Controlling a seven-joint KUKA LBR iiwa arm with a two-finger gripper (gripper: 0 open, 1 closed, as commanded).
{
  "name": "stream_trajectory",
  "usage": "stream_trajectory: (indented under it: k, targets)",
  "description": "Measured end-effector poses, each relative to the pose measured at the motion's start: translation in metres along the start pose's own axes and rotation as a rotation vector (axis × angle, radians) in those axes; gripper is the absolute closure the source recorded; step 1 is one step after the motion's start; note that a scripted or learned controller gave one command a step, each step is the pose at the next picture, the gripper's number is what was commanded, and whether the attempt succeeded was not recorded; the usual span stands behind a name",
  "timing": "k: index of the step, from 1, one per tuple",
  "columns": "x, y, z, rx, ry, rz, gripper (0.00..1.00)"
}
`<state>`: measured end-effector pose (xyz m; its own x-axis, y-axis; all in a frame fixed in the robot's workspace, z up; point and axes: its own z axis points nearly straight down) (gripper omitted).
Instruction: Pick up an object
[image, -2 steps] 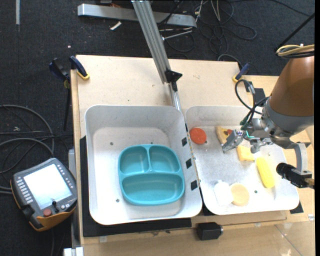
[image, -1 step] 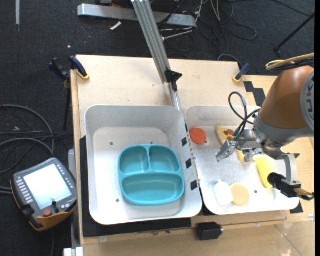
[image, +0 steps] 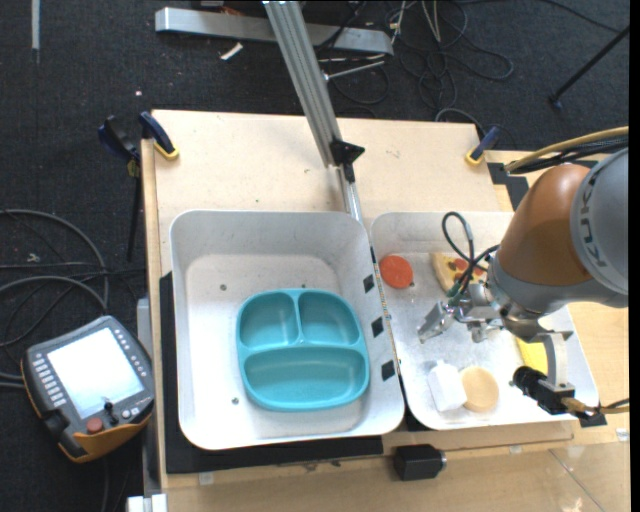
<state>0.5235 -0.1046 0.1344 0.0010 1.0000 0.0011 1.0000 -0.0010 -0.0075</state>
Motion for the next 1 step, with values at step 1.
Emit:
stream_trajectory:
  k: [1]
  targets:
    - [0.0002,0.0009,0.0397,-0.008,-0.001,0.0,0.0]
